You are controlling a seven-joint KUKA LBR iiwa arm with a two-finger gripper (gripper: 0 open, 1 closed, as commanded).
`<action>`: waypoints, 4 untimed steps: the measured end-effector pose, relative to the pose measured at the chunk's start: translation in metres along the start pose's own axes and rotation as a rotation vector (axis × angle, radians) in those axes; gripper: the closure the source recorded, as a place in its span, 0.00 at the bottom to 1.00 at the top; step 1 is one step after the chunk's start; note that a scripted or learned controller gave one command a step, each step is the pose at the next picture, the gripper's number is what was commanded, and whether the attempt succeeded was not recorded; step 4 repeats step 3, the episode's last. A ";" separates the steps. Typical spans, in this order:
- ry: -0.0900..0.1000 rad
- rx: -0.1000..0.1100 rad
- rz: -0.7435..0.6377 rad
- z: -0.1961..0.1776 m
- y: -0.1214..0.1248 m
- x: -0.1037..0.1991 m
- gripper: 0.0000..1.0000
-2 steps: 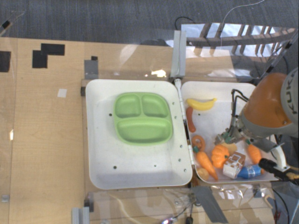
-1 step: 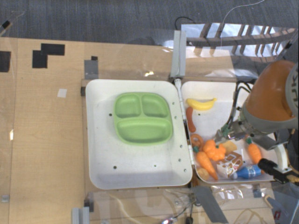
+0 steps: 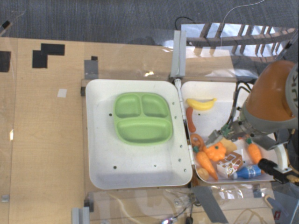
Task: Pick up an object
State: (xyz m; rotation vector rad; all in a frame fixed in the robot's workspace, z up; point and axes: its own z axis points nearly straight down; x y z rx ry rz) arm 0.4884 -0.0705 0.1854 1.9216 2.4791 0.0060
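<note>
My gripper (image 3: 232,138) hangs low over the middle of the right bin (image 3: 219,90), below the orange band of the arm (image 3: 271,97). Its fingers (image 3: 215,136) stand open, with nothing held between them. Just under it lie a tan piece (image 3: 230,145) and an orange pepper-like toy (image 3: 215,152). Around these are a carrot (image 3: 206,165), a second carrot (image 3: 253,153), a brown and white packet (image 3: 231,163) and a blue bottle (image 3: 246,172). A yellow banana (image 3: 201,103) and a red sausage-shaped piece (image 3: 189,119) lie toward the bin's far left.
The left bin (image 3: 103,162) holds a green divided plate (image 3: 141,118). A metal divider (image 3: 183,125) separates the two bins. Cables and a metal frame (image 3: 233,36) run behind the right bin. Black markers (image 3: 46,55) sit on the bench at far left.
</note>
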 end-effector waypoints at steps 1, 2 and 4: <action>-0.009 -0.012 -0.116 0.094 -0.010 -0.058 0.00; -0.011 -0.019 -0.117 0.083 -0.007 -0.058 1.00; 0.000 0.001 0.122 0.000 0.072 -0.027 1.00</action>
